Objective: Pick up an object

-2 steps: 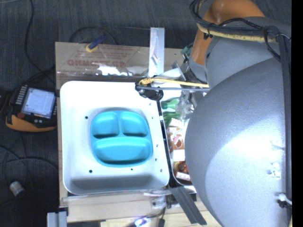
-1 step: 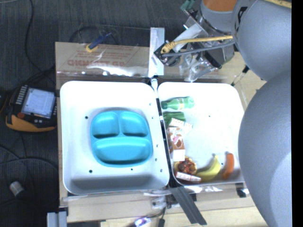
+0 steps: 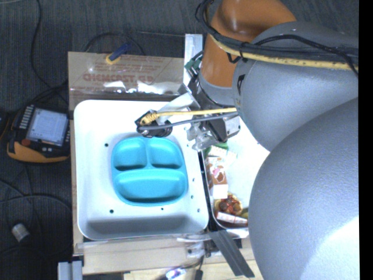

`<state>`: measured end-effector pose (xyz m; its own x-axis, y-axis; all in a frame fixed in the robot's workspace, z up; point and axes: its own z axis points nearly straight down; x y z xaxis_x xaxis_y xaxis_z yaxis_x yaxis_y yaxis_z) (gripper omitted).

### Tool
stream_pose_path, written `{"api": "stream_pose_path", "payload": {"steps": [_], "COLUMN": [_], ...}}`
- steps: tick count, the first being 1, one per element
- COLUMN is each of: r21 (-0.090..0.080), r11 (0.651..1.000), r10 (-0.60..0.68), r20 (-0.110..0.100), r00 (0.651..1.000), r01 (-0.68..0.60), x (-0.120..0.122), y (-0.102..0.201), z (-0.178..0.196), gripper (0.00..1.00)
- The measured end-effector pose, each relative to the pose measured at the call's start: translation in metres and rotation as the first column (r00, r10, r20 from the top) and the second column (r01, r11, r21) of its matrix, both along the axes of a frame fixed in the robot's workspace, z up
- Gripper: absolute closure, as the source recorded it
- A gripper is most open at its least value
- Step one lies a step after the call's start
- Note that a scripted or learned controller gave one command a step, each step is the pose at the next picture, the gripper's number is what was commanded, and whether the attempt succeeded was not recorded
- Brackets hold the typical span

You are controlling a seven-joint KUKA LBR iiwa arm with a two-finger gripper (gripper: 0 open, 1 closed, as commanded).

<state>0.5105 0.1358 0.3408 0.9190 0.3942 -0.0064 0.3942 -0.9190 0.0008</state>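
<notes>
A light blue divided plate [image 3: 150,169] lies flat in the middle of the left white bin [image 3: 93,156]. In the right bin [image 3: 256,147], mostly hidden by the arm, I see a printed packet [image 3: 218,174] and a reddish-brown thing [image 3: 228,204] near the front. My gripper [image 3: 203,136] hangs low at the wall between the two bins, just past the plate's far right corner. The big grey arm and its orange band cover most of the gripper. I see nothing held in it.
A clear plastic bag with red print [image 3: 125,77] lies on cardboard behind the left bin. An orange and black handheld unit with a screen [image 3: 39,132] sits on the floor to the left, with cables around it.
</notes>
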Motion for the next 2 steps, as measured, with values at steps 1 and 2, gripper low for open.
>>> {"api": "stream_pose_path", "payload": {"steps": [1,2], "r21": [-0.001,-0.001], "r11": [0.991,0.980], "r10": [-0.137,-0.198], "r20": [0.001,0.004], "r00": [0.991,0.980], "r01": [0.137,0.198], "x": [0.005,-0.027], "y": [-0.019,-0.067], "z": [0.002,0.087], "gripper": [1.00,1.00]}}
